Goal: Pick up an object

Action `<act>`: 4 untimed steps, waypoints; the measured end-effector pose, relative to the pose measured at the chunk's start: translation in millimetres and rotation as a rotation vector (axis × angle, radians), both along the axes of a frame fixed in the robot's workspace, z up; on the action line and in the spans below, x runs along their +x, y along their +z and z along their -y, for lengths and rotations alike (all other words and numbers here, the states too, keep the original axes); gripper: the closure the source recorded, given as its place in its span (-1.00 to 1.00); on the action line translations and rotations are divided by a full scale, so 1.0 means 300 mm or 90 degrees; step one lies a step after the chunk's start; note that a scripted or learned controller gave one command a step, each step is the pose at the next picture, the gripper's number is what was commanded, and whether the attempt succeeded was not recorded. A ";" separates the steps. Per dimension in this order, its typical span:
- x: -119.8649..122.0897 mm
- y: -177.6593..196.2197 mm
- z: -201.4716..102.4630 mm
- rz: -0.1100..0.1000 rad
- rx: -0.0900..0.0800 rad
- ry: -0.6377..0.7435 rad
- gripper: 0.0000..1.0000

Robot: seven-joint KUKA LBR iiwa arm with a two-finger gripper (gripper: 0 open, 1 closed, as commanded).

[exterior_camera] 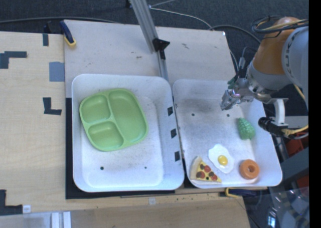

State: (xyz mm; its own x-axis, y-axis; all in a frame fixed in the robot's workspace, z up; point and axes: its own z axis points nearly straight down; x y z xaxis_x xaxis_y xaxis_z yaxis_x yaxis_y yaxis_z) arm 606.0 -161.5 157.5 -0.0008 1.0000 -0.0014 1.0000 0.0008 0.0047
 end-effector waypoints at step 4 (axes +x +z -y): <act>-0.113 0.244 -0.362 -0.005 0.002 0.003 1.00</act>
State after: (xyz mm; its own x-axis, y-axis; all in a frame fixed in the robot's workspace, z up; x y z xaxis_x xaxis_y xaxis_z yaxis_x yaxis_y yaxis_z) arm 572.0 -52.7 230.6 -0.0056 1.0000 0.0012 1.0000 0.0056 -0.0036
